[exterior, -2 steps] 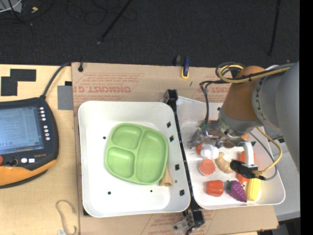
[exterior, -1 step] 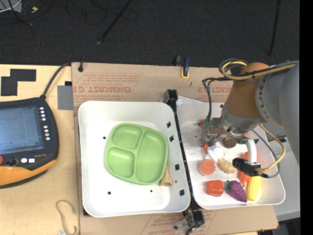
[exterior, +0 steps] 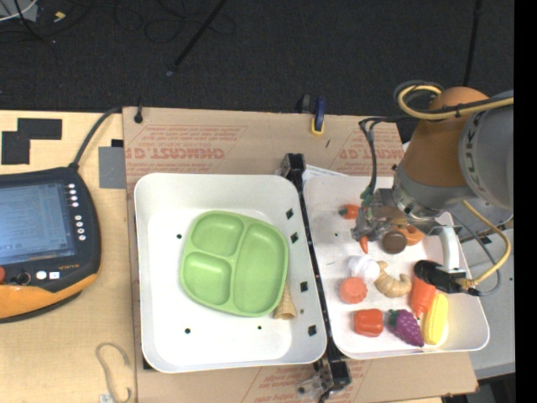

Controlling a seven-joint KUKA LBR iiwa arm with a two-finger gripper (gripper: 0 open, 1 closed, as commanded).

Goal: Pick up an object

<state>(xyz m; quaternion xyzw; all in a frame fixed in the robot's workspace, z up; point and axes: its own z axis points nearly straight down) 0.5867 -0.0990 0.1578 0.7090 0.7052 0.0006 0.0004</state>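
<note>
This is a robotics lab test bench, not a home or kitchen. A grey industrial arm with an orange band (exterior: 453,154) reaches in from the right over two shallow white plastic bins (exterior: 159,225) set side by side on flat brown cardboard sheets (exterior: 210,145) printed with red lettering. At the left edge lies a grey and orange teach pendant with a lit screen (exterior: 42,238), its cable trailing away. Loose black cables (exterior: 180,15) run across dark carpet at the far side.
</note>
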